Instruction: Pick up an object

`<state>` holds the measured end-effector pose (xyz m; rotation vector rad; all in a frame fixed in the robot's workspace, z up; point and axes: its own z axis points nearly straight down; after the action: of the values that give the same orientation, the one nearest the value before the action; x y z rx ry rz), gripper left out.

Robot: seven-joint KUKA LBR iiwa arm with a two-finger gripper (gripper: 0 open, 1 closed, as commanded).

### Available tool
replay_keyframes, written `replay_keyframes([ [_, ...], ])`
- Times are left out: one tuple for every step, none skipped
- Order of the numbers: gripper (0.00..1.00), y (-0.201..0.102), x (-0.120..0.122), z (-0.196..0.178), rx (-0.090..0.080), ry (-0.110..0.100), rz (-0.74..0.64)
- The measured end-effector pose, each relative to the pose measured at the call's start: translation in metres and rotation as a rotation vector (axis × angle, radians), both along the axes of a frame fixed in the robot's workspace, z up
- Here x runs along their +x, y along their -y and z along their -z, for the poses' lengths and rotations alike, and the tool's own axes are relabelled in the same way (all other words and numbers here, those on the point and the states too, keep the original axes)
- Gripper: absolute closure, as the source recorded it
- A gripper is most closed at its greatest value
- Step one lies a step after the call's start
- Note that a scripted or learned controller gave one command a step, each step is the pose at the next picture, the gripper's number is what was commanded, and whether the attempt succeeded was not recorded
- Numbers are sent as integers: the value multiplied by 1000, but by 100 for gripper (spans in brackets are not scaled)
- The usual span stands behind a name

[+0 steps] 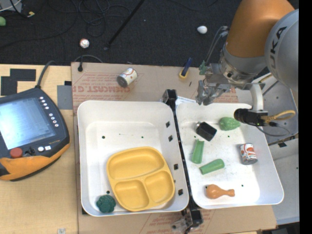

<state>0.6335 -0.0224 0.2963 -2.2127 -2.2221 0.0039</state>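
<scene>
Gripper [208, 95] seen above the far rim of the right bin [273, 189], near its far-left corner. Fingers dark and merged with the mechanism behind them; opening not discernible, contents likewise not determinable. Nothing visibly lifted with it.

Right bin contents, all resting on the bin floor: black block [206, 131] just below the gripper, tilted; green rounded object [228, 124] to its right, shape hard to read; green cylinder [197, 151] standing roughly along the divider; second green cylinder [211, 166] lying at a slant near it, the two close but apparently apart; small can [248, 153] with red and white label, text illegible; orange pear-shaped object [219, 192] near the front rim.

Left bin [90, 130] contents: yellow divided tray [140, 178] with three compartments, and dark green lumpy object [106, 204] just beside the tray's front-left corner, contact uncertain.

Arm's orange band partly cut off at the top. Black cylindrical attachment [249, 116] on the arm overhanging the right bin's far-right part, hiding some of the rim there.

Outside the bins: small can [127, 76] on cardboard behind the left bin; control pendant [29, 128] on the bench at left, cut off by the edge.
</scene>
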Motion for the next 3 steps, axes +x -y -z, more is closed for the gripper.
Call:
replay_keyframes([
  [100,-6,-37,-182,-1,20,2],
  [100,13,-94,-126,-2,-3,6],
  [100,-55,-84,-106,-1,0,-1],
])
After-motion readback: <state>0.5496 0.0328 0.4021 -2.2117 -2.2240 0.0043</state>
